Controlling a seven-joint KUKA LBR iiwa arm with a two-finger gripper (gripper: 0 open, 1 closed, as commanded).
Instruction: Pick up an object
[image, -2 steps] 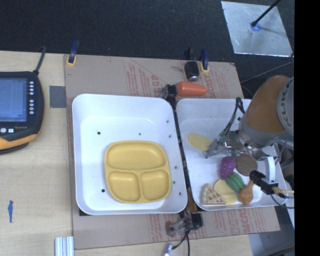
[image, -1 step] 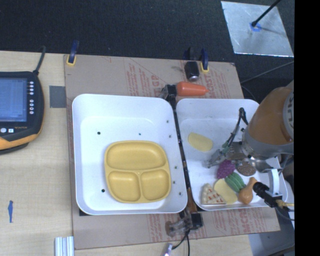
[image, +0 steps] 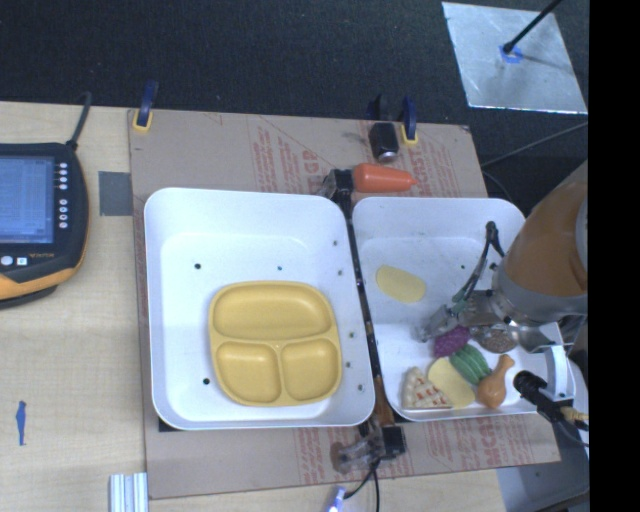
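Camera view has my gripper (image: 450, 322) low in the right bin (image: 440, 232), just above the purple grapes (image: 452, 341); whether it grips I cannot tell. Light, bumpy and probably hard plastic, they'd take best pinched across the cluster's middle.

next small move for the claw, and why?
Probably a short drop straight down onto the purple grapes. The claw sits low in the right bin, just over the toy food pile, and nothing shows between its tips. The yellow tray in the left bin is far off.
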